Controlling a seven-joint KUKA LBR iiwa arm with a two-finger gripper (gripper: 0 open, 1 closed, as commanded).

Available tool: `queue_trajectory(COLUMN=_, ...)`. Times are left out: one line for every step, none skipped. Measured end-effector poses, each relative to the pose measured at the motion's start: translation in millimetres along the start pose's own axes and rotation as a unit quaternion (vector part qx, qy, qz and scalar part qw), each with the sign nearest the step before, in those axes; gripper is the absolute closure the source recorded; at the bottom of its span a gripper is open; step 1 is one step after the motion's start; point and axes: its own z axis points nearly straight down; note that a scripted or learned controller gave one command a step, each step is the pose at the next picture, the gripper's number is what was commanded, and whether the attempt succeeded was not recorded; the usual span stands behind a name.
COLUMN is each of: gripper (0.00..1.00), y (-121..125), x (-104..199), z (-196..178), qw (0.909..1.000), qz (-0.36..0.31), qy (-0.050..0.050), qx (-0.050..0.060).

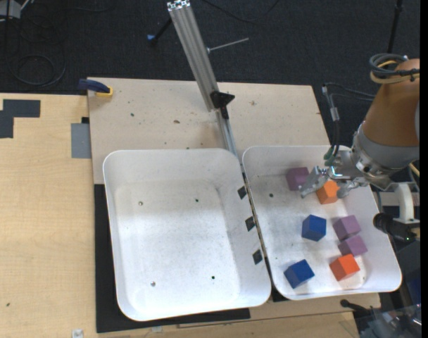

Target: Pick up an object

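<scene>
My gripper (327, 183) hangs over the upper part of the right bin (277, 287), and its fingers look spread apart. An orange cube (329, 193) lies just below and between them, on the bin floor as far as I can tell. A purple cube (296, 178) sits just to the gripper's left. Lower in the bin lie a blue cube (313, 228), two purple cubes (346, 225) (353, 245), an orange-red cube (345, 266) and a second blue cube (298, 273).
The left bin (122, 189) sits beside the right one, with black clips (249, 223) along the shared rim. A slanted aluminium post (196, 51) rises behind the bins. A blue and yellow clamp (96, 87) lies at the bench's back left.
</scene>
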Motion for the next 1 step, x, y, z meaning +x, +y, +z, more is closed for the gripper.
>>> queue_trajectory(gripper=0.0, y=0.9, x=-0.8, z=-2.6, qw=1.0, qz=0.001, qy=-0.001, qx=-0.003)
